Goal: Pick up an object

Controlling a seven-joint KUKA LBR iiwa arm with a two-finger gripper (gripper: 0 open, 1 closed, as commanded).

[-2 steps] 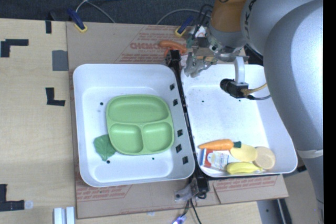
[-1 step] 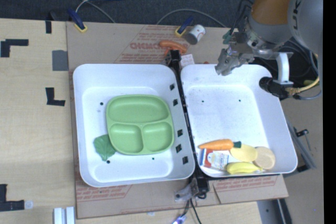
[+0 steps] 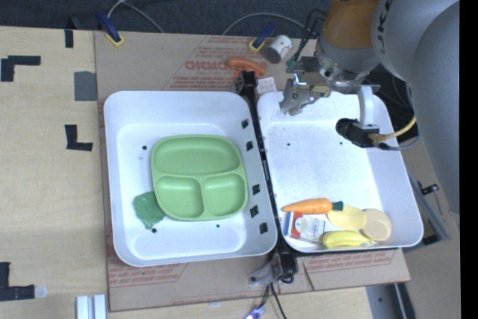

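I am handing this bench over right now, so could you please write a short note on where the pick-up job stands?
Gripper: above the far edge of the right bin, nothing seen between its fingers.
Things: carrot, banana, a small carton and pale round pieces are clustered in the right bin's near corner. The green divided plate lies in the left bin, with a green leafy piece at its near-left edge.
Done: nothing picked yet.
Left: move to a thing, grasp it, lift it.
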